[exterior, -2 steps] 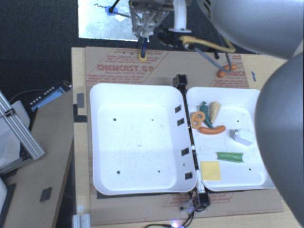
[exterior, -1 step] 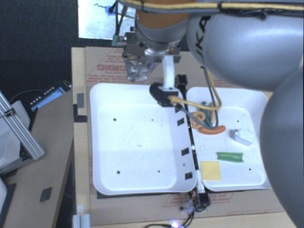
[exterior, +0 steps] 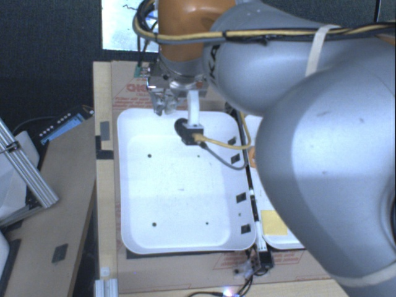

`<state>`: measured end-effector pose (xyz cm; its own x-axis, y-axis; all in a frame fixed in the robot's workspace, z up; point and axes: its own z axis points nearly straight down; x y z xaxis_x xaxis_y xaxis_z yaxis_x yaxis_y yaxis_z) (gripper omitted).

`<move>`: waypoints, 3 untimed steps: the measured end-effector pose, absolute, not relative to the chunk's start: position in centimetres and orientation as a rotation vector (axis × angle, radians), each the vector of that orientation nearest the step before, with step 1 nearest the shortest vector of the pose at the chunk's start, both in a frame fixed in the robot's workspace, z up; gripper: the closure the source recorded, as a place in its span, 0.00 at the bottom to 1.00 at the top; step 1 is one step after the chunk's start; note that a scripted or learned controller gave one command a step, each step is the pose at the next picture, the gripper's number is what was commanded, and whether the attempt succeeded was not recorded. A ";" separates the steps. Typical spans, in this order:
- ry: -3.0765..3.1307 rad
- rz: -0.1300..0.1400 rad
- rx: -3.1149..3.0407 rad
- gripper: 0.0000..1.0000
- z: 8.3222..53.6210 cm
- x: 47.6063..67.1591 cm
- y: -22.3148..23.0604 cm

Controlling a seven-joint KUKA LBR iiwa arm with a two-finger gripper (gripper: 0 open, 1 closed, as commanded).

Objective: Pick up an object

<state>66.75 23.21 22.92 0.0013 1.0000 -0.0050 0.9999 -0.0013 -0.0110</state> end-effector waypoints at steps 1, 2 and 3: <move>-2.234 -0.029 -2.222 1.00 54.6 66.8 22.1; -2.215 0.025 -2.214 1.00 36.6 56.5 19.5; -2.223 0.024 -2.206 1.00 22.4 49.2 23.6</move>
<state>49.17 23.64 22.39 -0.0078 1.0000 -0.0041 0.9998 0.0078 -0.0178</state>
